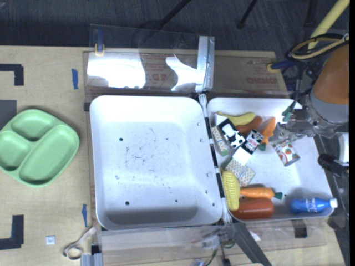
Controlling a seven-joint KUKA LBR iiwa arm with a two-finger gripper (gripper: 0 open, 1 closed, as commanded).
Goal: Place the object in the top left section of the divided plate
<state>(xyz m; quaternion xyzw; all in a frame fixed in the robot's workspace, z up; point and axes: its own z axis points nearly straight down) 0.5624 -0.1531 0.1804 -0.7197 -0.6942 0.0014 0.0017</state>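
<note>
The green divided plate lies on the wooden bench at the far left, outside both bins, with nothing in its three sections. My gripper hangs over the upper right part of the right bin, under the grey wrist and orange band. Just below it lies a small red and white packet. Left of it are an orange carrot piece, a banana and a black and white carton. The gripper is too blurred against the clutter to read.
The right bin also holds a corn cob, a carrot, a red sausage, a blue bottle and a patterned pad. The left bin lies between gripper and plate. Clear plastic stands behind it.
</note>
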